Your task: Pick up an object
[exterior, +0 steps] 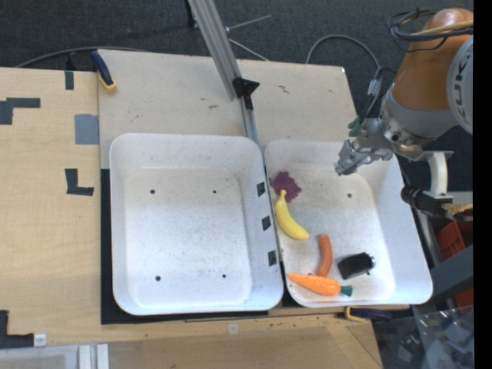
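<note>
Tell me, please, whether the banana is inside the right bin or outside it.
Inside. The banana lies flat on the floor of the right bin, near its left wall, just below the purple toy.

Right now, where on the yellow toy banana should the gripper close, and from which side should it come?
Grip the yellow toy banana at mid-length, across its narrow width, descending from above. It lies flat in the right white bin, curving from near the purple piece toward the orange sausage-shaped toy, with bare floor on its right.
</note>
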Robot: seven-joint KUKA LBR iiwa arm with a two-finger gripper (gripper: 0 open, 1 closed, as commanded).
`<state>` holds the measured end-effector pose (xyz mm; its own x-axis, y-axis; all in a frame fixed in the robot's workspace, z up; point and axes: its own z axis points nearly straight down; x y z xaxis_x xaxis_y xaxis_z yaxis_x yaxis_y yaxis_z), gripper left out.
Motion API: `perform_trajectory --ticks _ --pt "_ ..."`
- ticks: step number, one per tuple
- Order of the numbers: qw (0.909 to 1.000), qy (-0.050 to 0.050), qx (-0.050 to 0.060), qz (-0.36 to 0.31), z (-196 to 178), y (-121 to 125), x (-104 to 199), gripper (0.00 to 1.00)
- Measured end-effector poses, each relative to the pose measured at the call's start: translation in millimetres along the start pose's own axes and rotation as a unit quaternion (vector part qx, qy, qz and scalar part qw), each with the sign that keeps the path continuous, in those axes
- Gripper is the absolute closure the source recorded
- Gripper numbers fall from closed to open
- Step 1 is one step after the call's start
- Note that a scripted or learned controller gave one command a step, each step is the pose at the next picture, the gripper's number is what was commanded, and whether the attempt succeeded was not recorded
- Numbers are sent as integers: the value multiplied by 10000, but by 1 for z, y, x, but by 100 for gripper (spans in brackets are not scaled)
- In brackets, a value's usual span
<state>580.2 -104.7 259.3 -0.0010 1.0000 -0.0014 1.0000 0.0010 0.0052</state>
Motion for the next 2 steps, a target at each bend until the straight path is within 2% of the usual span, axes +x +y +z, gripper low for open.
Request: perform_trajectory --ticks 2 --pt "10000 13 33 -27 0 10 101 100"
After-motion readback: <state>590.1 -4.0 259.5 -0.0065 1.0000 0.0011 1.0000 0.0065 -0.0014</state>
